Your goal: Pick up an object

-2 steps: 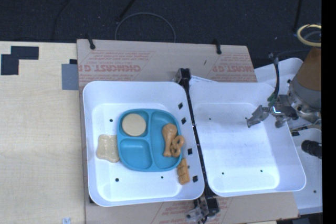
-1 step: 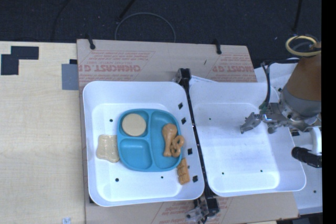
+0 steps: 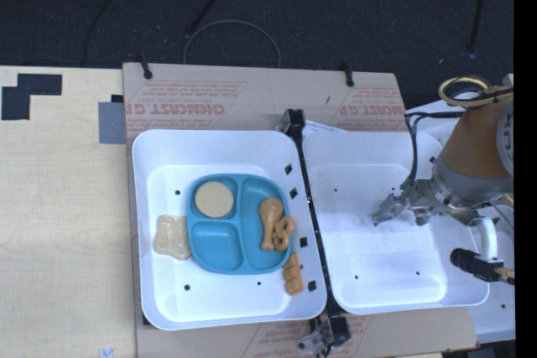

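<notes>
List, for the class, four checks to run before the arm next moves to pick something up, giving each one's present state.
1. Objects present in the left white bin: ok; a blue three-compartment plastic tray lies there.
2. Food on the tray: ok; a round tan biscuit and a brown pretzel piece.
3. Loose pieces reachable: ok; a pale bread slice beside the tray.
4. Gripper above a target: not ok; it is over the right white bin.

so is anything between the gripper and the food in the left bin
Yes: the gripper hangs over the right bin, and the black divider where the bins meet lies between it and the blue tray of food. Above the rims, nothing visible blocks.
</notes>
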`<control>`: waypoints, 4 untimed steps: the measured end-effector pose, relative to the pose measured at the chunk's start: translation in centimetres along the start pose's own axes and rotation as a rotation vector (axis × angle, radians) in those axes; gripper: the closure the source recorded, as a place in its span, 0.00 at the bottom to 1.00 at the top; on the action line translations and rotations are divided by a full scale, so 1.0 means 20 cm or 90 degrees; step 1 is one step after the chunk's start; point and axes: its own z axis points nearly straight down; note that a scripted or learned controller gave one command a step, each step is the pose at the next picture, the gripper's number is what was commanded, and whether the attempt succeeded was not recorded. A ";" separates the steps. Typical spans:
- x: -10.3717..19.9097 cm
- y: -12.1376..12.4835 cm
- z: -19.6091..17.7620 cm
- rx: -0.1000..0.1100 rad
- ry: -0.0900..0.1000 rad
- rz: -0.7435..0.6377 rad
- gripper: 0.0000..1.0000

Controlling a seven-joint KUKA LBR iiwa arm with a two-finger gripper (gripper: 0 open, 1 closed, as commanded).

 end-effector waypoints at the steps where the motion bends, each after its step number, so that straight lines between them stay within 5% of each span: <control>1: -0.01 0.00 -0.06 -0.001 0.000 0.002 1.00; 4: -0.02 0.00 -0.73 -0.006 -0.002 -0.001 1.00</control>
